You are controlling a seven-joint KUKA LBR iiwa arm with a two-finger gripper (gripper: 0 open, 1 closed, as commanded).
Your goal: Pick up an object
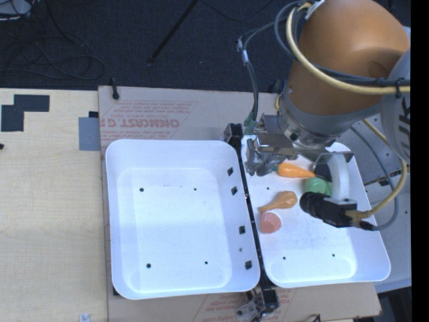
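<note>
Camera view, worktop: the pale wood worktop [47, 200] carries a cardboard sheet [154, 116]. On it the left bin [174, 233] and the right bin [315, 257] sit side by side, their rims meeting along the middle.
Arm: the grey-and-orange arm [348, 52] reaches in from the right and hangs over the far half of the right bin.
Claw: the claw [257, 158] sits low at the right bin's far left corner, just beside the shared rim.
Claw state: cannot tell whether wide or narrow, because its metal parts overlap. Nothing is seen held in it.
Task's things: all four lie in the right bin.
- Orange carrot-shaped piece [295, 171]: near the far edge, just to the right of the claw.
- Green piece [316, 185]: close by, toward the right edge.
- Tan drumstick-shaped piece [280, 202]: nearer the middle.
- Pink round piece [270, 223]: just beside the drumstick's thin end, near the left wall.
Step in hand (judged): approach. Nothing is picked yet, and the carrot-shaped piece is the nearest candidate.
Method (judged): centre the claw over the piece's thicker body and set it across the short width, not along the length. Descend close to the bin floor before closing, then lift straight up.
Risk (judged): the corner wall may foul the claw, a tapered piece may slip out on closing, and the green neighbour may be nudged.
</note>
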